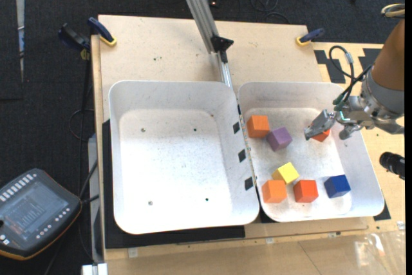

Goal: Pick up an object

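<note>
The gripper (333, 125) hangs with fingers spread, a small red block (321, 134) right at its left fingertip, not clearly clamped between them.

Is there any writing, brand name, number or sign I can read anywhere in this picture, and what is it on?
No text can be read.
The handheld control pendant at lower left has a screen with markings, too small and blurred to read.
The black patterned markers on the bench near the arm are shapes, not letters.
The coloured blocks, such as the blue block and purple block, carry no visible labels.
The white bins bear no visible writing.
</note>
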